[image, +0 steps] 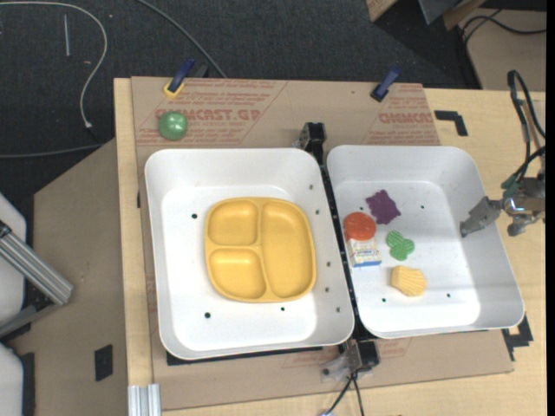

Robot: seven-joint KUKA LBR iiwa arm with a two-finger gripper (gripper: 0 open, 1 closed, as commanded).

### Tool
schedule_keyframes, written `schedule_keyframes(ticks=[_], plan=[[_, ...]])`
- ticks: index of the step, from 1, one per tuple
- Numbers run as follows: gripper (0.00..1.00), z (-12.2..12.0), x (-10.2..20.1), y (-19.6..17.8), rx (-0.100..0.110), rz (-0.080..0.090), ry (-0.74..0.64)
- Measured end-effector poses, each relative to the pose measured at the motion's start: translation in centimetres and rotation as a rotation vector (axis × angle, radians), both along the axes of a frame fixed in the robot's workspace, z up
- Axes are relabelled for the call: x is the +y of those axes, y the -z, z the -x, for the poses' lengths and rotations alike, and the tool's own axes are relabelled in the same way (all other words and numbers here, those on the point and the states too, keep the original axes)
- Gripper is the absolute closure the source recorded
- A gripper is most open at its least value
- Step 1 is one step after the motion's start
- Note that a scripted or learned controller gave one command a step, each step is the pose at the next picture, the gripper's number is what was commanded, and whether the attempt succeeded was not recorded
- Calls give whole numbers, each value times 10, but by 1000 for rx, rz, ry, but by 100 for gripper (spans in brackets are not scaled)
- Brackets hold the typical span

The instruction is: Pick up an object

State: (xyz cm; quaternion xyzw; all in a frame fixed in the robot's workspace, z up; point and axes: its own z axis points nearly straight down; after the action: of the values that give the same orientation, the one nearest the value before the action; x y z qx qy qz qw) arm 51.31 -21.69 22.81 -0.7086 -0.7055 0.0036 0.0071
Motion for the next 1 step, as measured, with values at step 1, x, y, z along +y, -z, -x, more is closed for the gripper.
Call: schedule_keyframes(ticks=[1], plan=[[0,-3,1,-8,-14,4,-5]])
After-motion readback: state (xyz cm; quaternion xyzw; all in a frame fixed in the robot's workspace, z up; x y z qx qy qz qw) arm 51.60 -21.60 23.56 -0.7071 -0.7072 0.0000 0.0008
